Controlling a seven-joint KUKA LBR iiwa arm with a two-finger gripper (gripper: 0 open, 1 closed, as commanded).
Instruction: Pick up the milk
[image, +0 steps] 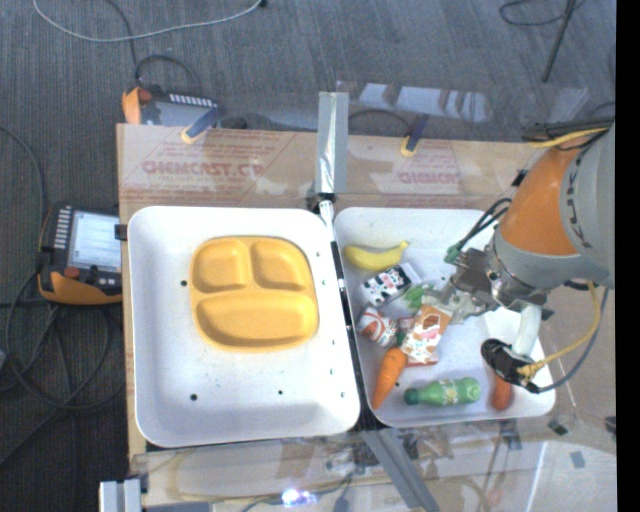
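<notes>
Tool (462, 290): grip state, you cannot tell.
Milk (386, 283): black-and-white carton, just left of tool, clear of it.
Hazards: banana (374, 256), can (372, 326), snack pack (426, 335) crowd milk; you risk wrong pick or nudged carton.

This is a robotics lab or test cell. Two shallow white plastic bins (160, 400) sit on a cardboard-covered bench (230, 170) over grey carpet strewn with black cables (25, 330). An orange-cased handheld control pendant (82, 258) lies at the left edge, and an orange-banded grey robot arm (560, 215) enters at right.
</notes>
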